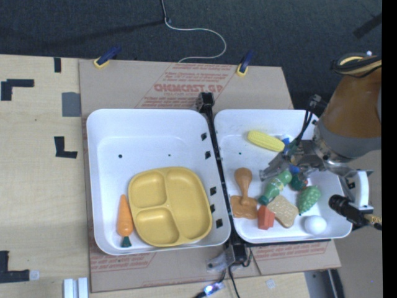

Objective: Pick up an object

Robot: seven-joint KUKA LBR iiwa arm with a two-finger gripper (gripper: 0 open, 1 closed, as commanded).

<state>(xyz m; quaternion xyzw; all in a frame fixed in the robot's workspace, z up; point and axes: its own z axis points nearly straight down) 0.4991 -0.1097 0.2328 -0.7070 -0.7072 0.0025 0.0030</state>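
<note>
Over the right bin (226,129), the gripper (282,165) hovers, its opening unreadable; the green bottle (275,187) beneath looks light, rigid, slippery—best pinched mid-body.

left bin (99,129) holds a divided plate (169,205) with a carrot (124,219) at its left; right bin (236,129) holds corn (265,141) behind, egg (316,224) front-right, perhaps a cracker (285,211) beside it.
</note>
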